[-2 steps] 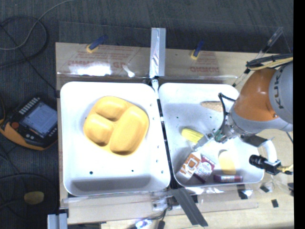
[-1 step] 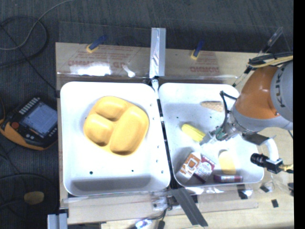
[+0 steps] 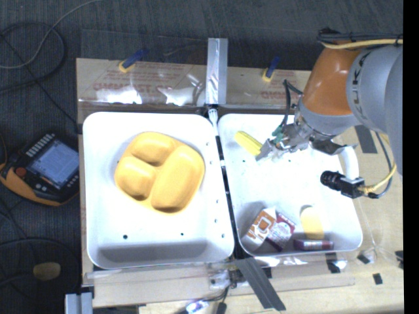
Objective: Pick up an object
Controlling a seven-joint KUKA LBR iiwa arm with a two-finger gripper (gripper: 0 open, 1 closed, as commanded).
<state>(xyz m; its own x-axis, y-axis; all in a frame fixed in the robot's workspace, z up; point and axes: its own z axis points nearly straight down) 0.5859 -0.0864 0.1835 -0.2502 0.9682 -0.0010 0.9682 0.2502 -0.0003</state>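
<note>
While the grey arm (image 3: 366, 77) with its orange band is reaching in over the right bin (image 3: 353, 205), the gripper (image 3: 270, 148) is hanging low near that bin's far left corner. Its fingers are pointing toward a small yellow piece (image 3: 247, 141) lying there, and the tips are sitting right at the edge of that piece. The tips are looking close together, but they are too small and dark to tell if they are pinching the yellow piece or just touching it, so I cannot tell how wide the hand is standing.

At the near side of the right bin, a small orange and white packet (image 3: 261, 227) is lying beside a dark red wrapper (image 3: 283, 231). A pale yellow block (image 3: 312, 224) is sitting just right of those, and a dark purple tube (image 3: 313, 244) is lying against the near wall.

Left of the right bin, the left bin (image 3: 105, 241) is holding a big, puffy yellow toy (image 3: 159, 171) in its middle.
</note>
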